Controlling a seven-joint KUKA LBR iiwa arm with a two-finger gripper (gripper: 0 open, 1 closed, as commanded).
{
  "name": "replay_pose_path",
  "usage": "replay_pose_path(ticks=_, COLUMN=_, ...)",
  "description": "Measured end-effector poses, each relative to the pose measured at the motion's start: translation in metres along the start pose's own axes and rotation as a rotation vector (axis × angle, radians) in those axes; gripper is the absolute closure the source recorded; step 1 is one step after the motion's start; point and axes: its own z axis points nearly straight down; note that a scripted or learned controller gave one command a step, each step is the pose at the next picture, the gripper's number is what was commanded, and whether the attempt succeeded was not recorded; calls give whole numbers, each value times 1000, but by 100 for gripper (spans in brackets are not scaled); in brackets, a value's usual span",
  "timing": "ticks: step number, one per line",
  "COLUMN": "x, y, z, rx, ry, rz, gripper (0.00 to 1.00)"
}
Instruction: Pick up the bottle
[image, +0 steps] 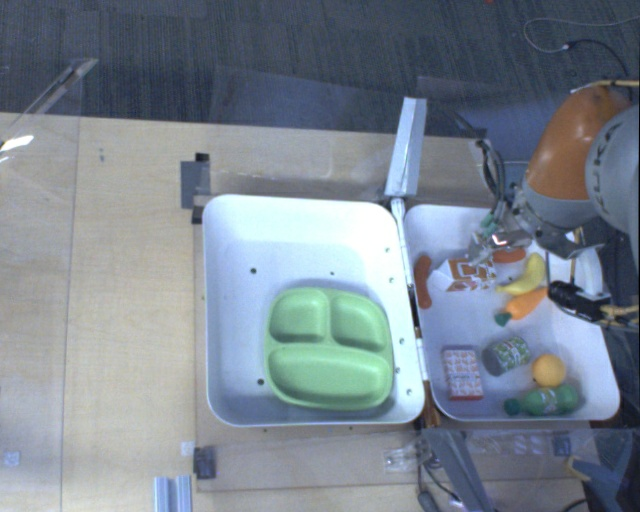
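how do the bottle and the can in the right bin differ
The bottle is green, longer and slimmer, lying by the near wall. The can is shorter and stubbier, with a patterned label, lying farther from that wall. Both lie on their sides in the right bin.

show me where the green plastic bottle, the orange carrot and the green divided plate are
green plastic bottle (543, 402), camera view, on its body
orange carrot (524, 304), camera view, mid-length
green divided plate (328, 349), camera view, on its centre ridge

Two bins (300, 225) look like smooth white plastic w/ soft sheen. Green divided tray (328, 348), centre, matt plastic. Bench (100, 300) pale wood, matt. Green bottle (543, 402), lower right, glossy plastic. Arm's orange band (570, 140) shiny.
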Motion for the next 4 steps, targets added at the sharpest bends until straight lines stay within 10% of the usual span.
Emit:
replay_pose_path(ticks=1, x=33, y=18, z=-79, rx=1, ry=0, rz=173, gripper=100)
replay_pose_path(ticks=2, x=42, y=46, z=37, rx=2, ry=2, rz=-16, gripper=100)
replay_pose_path(ticks=3, x=74, y=56, z=-57, rx=1, ry=1, rz=82, gripper=100)
replay_pose_path(ticks=4, x=15, y=39, z=-7, rx=7, ry=1, rz=569, gripper=100)
